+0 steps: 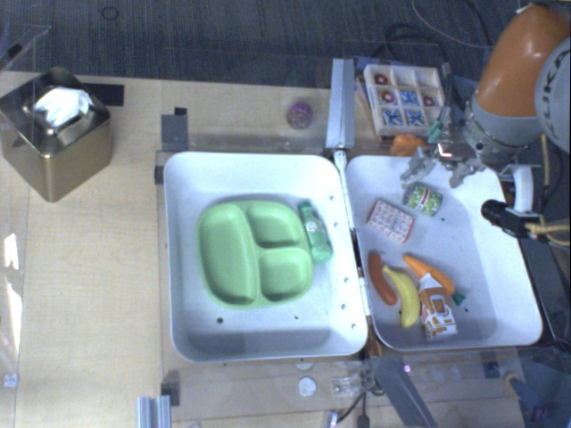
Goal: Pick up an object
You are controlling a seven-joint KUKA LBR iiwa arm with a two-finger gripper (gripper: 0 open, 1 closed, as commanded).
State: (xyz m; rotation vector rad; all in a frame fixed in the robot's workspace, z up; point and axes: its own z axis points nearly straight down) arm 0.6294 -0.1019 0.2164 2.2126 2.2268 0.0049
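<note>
In the camera view, the claw is seen with fingers spread apart, empty, poised just above a small green-and-white packet at the far end of the right bin. The packet is judged light, crushable and slightly slick; its short sides are best pinched.

1 camera looks down from above the surface at a slant, fixed, far enough off to take in both white bins whole. The left bin lies near the frame's middle and the right bin toward its right side. The far edge of the surface runs across the upper part of the frame, with dark floor beyond it. The arm comes in from the right, at the upper corner, close under the lens.
</note>
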